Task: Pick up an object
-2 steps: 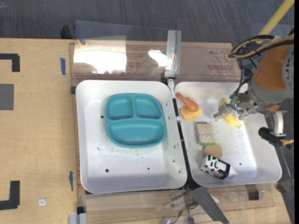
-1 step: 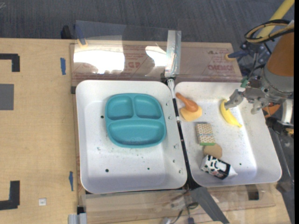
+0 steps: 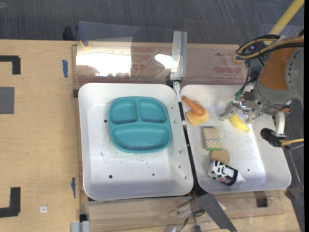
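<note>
Seen from above at a slant, the grey arm with the orange band [image 3: 276, 74] is reaching in from the right, and its two-finger gripper [image 3: 235, 114] is hanging over the upper part of the right shallow white bin [image 3: 275, 173], its metal fingers [image 3: 227, 113] spreading apart rather than pinching anything. A small yellow banana-shaped piece [image 3: 239, 123] is lying just beneath and beside the fingertips, not between them. Further left in that bin, an orange carrot-like toy [image 3: 194, 111] is resting near the dividing wall, a small speckled tan block [image 3: 211, 137] is lying below it, a round tan biscuit-like piece [image 3: 220, 155] is sitting just under that, and a black-and-white patterned packet [image 3: 222, 172] is lying lowest; its print is too small to read. The left white bin [image 3: 96, 168] is holding a teal three-compartment plastic plate [image 3: 140, 124]. Behind the bins, a brown cardboard panel [image 3: 217, 62] is showing red lettering, too blurred to make out.
</note>
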Motion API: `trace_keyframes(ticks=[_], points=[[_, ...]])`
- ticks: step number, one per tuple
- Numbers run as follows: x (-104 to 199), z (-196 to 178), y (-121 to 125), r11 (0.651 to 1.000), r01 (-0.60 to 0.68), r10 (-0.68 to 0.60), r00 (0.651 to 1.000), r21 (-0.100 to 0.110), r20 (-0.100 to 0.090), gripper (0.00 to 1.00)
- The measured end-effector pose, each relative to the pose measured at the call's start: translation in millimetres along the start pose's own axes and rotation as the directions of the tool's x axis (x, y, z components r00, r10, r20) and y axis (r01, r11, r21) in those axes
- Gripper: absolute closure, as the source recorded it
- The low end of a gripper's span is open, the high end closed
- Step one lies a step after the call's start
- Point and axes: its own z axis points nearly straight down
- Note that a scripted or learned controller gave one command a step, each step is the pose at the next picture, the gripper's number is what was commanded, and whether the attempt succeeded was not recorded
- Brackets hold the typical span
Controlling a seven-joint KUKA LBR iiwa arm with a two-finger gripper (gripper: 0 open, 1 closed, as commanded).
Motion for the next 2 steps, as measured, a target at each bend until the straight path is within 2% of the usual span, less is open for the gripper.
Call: trace_keyframes(ticks=[1,2], points=[[1,-11,1,1.000,0.002,-0.002,1.000,-0.002,0.001,1.00],[40,-127,-33,0.998,-0.063,0.063,0.998,-0.010,-0.001,1.00]])
